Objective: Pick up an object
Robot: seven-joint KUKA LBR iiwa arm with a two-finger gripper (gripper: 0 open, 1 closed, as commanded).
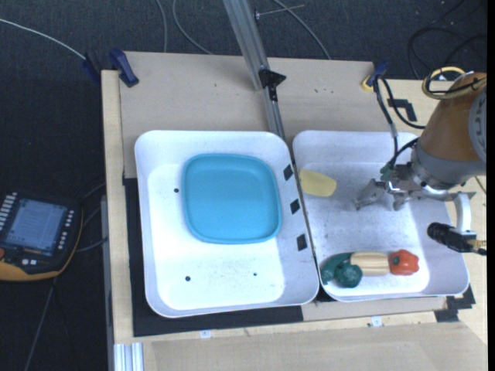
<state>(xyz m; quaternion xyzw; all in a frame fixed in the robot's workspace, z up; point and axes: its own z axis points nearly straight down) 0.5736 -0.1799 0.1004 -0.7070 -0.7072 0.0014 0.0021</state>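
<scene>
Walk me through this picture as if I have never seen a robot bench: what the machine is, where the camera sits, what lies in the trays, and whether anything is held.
One camera, fixed above the bench, looks down at a slant. The grey and orange shape at the right is a robot arm; its gripper, a two-finger claw, is over the right bin. Nothing shows between its fingers, so it holds nothing yet. That bin contains a pale yellow piece near the top left, and along the bottom edge a green object, a tan roll and a red object in a row. The left bin holds a blue square plate. A handheld control pad lies on the floor at far left.
</scene>
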